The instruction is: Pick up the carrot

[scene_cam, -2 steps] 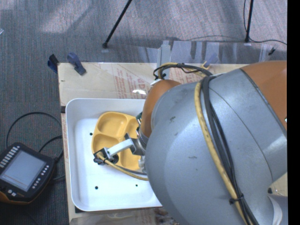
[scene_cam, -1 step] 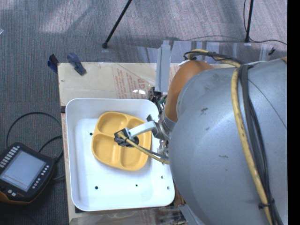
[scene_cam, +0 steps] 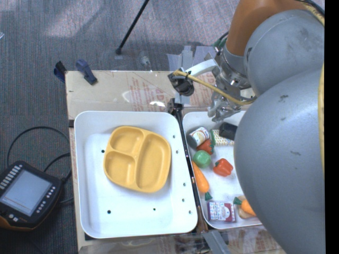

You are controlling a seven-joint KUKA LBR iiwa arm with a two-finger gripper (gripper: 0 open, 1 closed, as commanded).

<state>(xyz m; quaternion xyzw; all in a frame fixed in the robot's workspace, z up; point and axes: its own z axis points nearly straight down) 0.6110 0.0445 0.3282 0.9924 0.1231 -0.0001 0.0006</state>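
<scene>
In the camera view, you are looking at the gripper hanging over the far end of the right bin; you cannot tell how its tips are standing. The carrot is lying below and left of it, along the bin's left wall, just beside a green toy and near an orange pepper. A yellow divided plate is sitting in the left bin, well apart.

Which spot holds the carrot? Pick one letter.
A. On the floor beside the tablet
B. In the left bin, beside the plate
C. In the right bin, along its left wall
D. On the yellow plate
C: the carrot lies in the right bin against its left wall, below a green toy; the yellow plate sits in the left bin.
</scene>
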